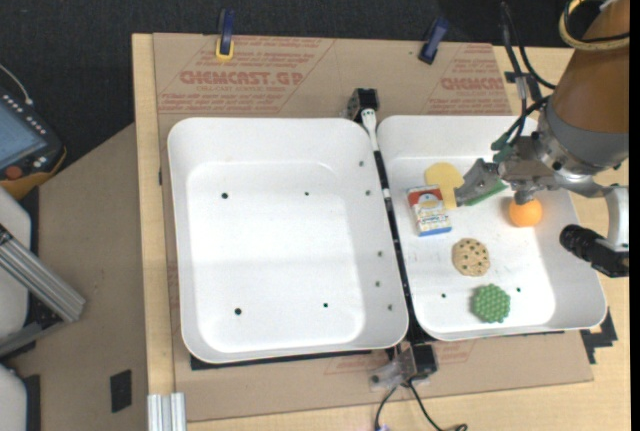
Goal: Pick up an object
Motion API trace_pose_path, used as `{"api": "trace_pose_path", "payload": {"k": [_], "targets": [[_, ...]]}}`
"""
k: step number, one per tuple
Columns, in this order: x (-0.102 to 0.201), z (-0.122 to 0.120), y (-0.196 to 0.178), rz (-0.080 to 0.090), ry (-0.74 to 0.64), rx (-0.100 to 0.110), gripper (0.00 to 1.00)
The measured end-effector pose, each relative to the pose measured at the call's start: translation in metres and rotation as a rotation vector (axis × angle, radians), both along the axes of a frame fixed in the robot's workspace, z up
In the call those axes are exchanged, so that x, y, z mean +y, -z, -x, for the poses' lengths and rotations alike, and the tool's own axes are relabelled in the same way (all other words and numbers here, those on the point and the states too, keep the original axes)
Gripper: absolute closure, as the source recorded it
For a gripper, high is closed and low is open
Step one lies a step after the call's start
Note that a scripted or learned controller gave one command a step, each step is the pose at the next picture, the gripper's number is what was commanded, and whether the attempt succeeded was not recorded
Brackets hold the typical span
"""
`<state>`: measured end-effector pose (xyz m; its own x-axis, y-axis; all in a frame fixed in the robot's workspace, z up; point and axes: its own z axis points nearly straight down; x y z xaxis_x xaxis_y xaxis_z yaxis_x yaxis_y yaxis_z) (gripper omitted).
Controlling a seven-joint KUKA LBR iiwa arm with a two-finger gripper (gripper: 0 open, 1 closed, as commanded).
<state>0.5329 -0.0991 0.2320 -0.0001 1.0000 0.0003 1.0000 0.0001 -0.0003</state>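
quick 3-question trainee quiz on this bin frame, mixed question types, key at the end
1. True or false: the green round object lies in the left bin.
2. Which item lies nearest the divider between the bins? A) orange ball B) small red and white box C) cookie
3. Fill in: the yellow object sits just behind the small box, on the side of the gripper nearer the ____ bin.

Key
1. False; it is in the right bin, near its front edge.
2. B
3. left
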Motion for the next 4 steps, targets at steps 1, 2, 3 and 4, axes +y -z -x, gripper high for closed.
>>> {"api": "trace_pose_path", "payload": {"k": [1, 2, 3, 4], "targets": [[0.038, 0.057, 0.020, -0.003, -0.002, 0.008, 0.00], [-0.038, 0.054, -0.003, 0.005, 0.007, -0.004, 0.00], [-0.039, 0.015, 0.087, -0.002, -0.001, 0.007, 0.00], [0.003, 0.009, 0.148, 0.004, -0.002, -0.004, 0.00]]}}
